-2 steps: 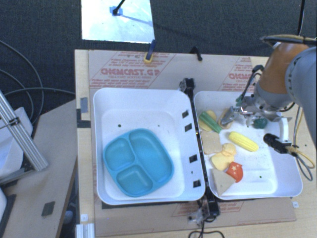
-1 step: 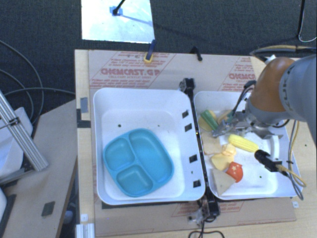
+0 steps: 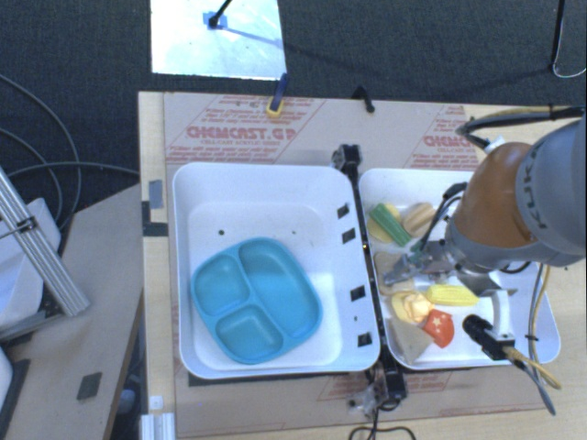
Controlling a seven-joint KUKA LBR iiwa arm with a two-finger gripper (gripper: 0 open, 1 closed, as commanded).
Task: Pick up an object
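The hand [image 3: 404, 269] is reaching down into the right bin [image 3: 541, 342] from the grey arm [image 3: 523, 209] — whether it is apart or together, I cannot tell. The toy food is lying around it: a green piece [image 3: 387, 225] just beyond, a corn cob [image 3: 451, 294] and a red piece [image 3: 439, 327] just on the near side. Well across from the hand, a blue divided tray [image 3: 254, 298] is sitting in the left bin [image 3: 266, 186] on the tabletop [image 3: 229, 126].

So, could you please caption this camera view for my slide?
KUKA arm's gripper lowered among toy foods in the right bin; blue divided plate in the left bin.
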